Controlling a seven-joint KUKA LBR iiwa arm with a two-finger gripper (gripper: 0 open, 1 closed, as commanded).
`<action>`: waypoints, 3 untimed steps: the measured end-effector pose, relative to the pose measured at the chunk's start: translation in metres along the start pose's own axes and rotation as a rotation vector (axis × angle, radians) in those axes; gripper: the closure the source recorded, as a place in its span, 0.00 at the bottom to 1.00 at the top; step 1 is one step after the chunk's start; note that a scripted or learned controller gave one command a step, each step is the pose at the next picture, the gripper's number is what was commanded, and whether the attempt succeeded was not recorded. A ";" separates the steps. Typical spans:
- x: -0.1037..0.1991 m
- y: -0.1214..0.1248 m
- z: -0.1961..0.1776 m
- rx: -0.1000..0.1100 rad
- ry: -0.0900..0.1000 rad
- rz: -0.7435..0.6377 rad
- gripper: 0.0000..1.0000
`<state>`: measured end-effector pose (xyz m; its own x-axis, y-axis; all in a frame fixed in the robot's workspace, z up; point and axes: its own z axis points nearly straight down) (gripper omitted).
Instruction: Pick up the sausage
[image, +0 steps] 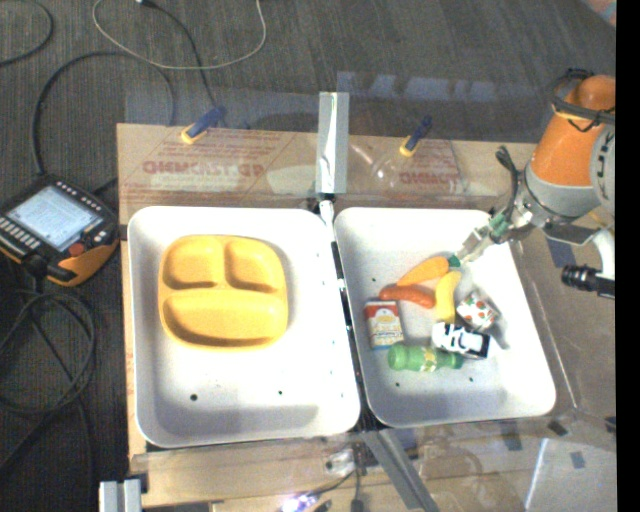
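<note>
The sausage (409, 294) lies mid-bin in the right bin (520, 400), touching a carrot (427, 270) and banana (446, 293), with a carton (384, 324) and green bottle (424, 358) near. The gripper (478, 240) hovers by the bin's far right edge.

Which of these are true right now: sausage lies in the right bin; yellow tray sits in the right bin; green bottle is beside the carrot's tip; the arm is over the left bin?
1. The red-orange toy sausage lies in the right shallow white bin. True.
2. The yellow plastic divided tray sits in the right bin. False: it sits in the left shallow white bin.
3. The small green plastic bottle lies near that bin's front, below the sausage in the picture. True.
4. The grey arm with the orange band is over the left bin. False: it is at the right bin's far right corner.
</note>
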<state>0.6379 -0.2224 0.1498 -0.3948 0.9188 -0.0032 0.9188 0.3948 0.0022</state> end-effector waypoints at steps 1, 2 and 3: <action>0.000 0.001 -0.010 -0.004 -0.001 0.000 1.00; 0.000 0.002 -0.020 -0.007 0.000 0.000 1.00; 0.001 0.003 -0.029 -0.010 0.001 0.000 1.00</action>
<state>0.6404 -0.2206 0.1791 -0.3946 0.9189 -0.0026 0.9188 0.3946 0.0121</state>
